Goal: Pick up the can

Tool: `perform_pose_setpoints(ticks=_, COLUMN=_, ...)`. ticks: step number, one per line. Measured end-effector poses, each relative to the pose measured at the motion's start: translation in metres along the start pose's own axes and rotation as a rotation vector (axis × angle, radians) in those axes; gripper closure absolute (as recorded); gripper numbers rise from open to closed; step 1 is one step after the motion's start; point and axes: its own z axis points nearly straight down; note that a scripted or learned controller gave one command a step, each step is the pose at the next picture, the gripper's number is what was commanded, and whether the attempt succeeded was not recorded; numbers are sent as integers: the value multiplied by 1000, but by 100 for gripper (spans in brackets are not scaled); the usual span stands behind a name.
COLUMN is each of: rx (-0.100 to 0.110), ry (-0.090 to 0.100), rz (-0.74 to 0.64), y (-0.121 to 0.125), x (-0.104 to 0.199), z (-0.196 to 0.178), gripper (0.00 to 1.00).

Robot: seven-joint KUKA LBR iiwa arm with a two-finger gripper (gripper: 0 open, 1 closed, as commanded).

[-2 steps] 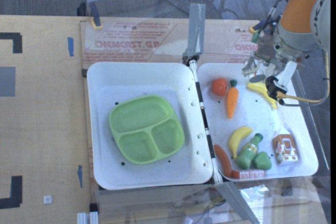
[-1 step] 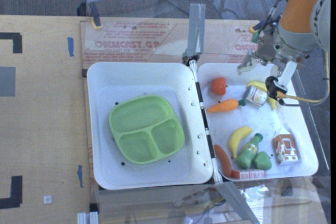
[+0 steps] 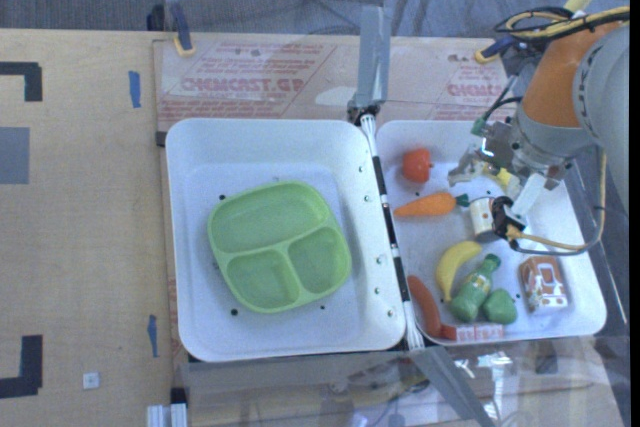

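The table (image 3: 80, 215) carries a left bin (image 3: 180, 147) given over to a green plate (image 3: 279, 244) and a crowded right bin (image 3: 598, 313). The hand (image 3: 478, 165) is held over the right bin's far side, and its spread cannot be told. The can (image 3: 543, 283) is lodged apart from it, toward the table's near right corner, so a reach is judged needed.

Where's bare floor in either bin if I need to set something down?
Left bin: a broad bare strip between the green plate and the far wall, and a narrower one on the plate's left in the view. Right bin is crowded: tomato, carrot, banana, green bottle and can lie close together, with the gripper in their midst.
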Motion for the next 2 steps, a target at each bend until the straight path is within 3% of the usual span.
perform_pose_setpoints(ticks=1, rx=-1, ry=2, rz=355, y=-26, x=-35, z=14, gripper=0)
perform_pose_setpoints(ticks=2, rx=15, ry=3, rz=660, y=20, x=-44, z=15, gripper=0)
